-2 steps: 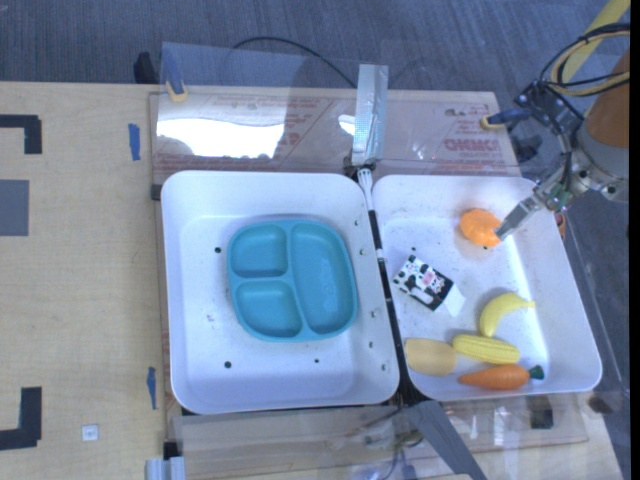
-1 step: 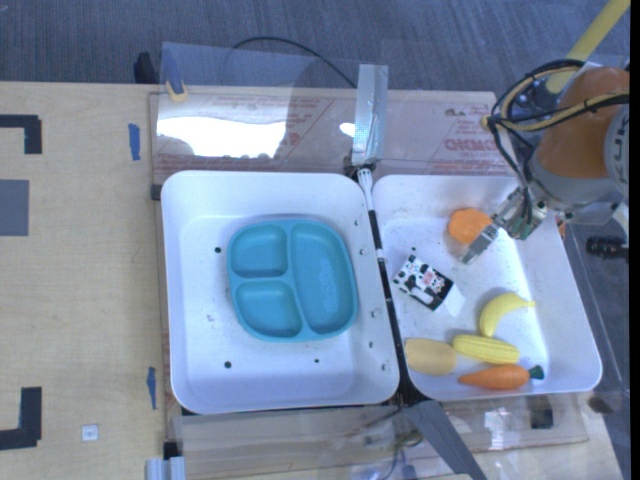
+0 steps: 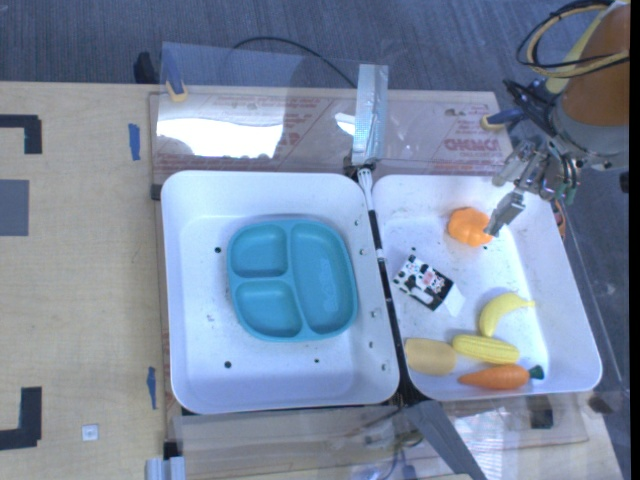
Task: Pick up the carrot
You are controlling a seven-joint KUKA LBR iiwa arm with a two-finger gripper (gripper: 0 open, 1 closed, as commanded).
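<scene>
At upper right of the right bin [image 3: 575, 298], gripper [image 3: 497, 222] touches the orange [image 3: 466, 226], finger state indiscernible; carrot [image 3: 494, 376] lies crowded by corn [image 3: 486, 348], risking a wrong-object grasp.

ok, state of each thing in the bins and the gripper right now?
Orange carrot with green tip: lying flat, right bin's near edge, untouched.
Yellow corn cob: lying beside the carrot.
Yellow banana: lying free.
Orange round fruit: resting, gripper at it.
Blue divided plate: flat in left bin.
</scene>
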